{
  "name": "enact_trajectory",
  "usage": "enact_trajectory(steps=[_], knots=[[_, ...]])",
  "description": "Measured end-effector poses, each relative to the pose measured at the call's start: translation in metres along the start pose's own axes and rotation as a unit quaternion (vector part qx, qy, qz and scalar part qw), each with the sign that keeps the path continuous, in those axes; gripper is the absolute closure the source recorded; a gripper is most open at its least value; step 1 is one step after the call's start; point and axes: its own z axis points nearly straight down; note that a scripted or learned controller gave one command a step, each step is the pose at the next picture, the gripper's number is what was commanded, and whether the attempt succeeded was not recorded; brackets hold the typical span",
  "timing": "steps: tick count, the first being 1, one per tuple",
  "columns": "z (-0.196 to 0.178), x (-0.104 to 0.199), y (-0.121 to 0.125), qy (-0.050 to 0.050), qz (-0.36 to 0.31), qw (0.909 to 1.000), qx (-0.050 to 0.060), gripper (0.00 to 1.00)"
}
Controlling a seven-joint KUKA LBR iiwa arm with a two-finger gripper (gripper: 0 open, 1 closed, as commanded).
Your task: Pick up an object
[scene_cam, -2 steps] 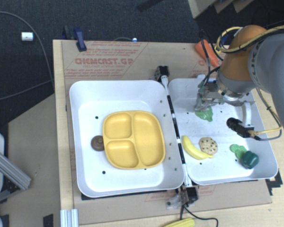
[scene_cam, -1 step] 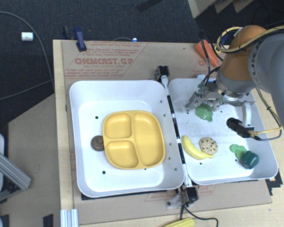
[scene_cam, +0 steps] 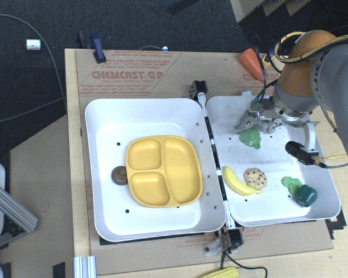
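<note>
Hand (scene_cam: 256, 122) lowered (wrist bent down).

Dark carpet floor (scene_cam: 133, 16) (white cable (scene_cam: 23, 22) trailing) around a cardboard-topped bench (scene_cam: 139, 74).

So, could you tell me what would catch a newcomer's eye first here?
Likely the yellow tray, with three compartments, in the middle of the left bin. Next, the arm's orange band over the right bin, with the pincer just above a green toy. A banana and cookie lie nearer the front.
</note>
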Motion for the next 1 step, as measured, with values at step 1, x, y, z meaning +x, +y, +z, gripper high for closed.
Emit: enact_trajectory(steps=[1], knots=[[-0.0106, 0.0006, 0.0009, 0.000, 0.000, 1.0000, -0.002, 1.00]])
